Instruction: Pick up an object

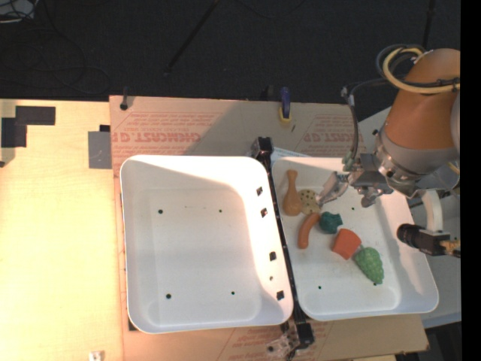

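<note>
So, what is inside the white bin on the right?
The right white bin holds a tan wooden spoon-like piece, an orange sausage shape, a teal lump, a red-orange block and a green bumpy piece.

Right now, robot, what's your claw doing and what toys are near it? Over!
Gripper low in right bin, beside the speckled disc. Nothing seen between its tips. Teal toy, orange sausage, red block, green lump close together.

Bins (195, 318): smooth white plastic, slightly glossy.
Bench (52, 224): pale matt wood.
Sheet under bins (195, 130): brown cardboard, printed.
Green toy (370, 265): bumpy, matt.
Arm's orange band (421, 104): smooth, satin sheen.
</note>
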